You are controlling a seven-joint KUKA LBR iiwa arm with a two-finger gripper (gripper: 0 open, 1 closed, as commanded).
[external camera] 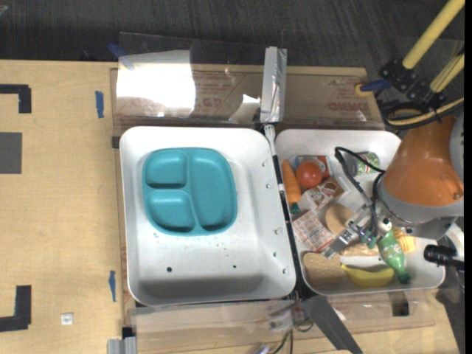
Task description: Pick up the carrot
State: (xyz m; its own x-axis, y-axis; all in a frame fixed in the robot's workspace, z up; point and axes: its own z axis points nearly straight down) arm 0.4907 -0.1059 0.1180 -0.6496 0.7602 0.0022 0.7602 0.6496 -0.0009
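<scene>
Orange and long, the carrot (291,182) lies at the left wall of the right bin (413,285), close to the divider between the two bins. It points up and down in the camera view. Just beside it, to its right, sits a red tomato (310,173). Below them lie a small printed packet (311,231) and a round tan bun (338,216).

White and shallow, the left bin (199,271) holds a teal plate (190,189) with three parts. The plate lies flat near the top of that bin.

Grey with an orange band, the arm (424,175) reaches in from the right and hangs over the right bin. Its tool (356,233) is low in the middle of that bin, among the food, well apart from the carrot. The view does not make clear if the tool is clenched or released. No carrot is seen in it.

Near the tool lie a green bottle (392,255) and a yellow banana (369,275) at the bottom edge of the bin. A slice of brown bread (319,265) lies to the left of the banana. A green can (366,162) sits near the top of the bin.

Both bins rest on a light wood table (55,220).
</scene>
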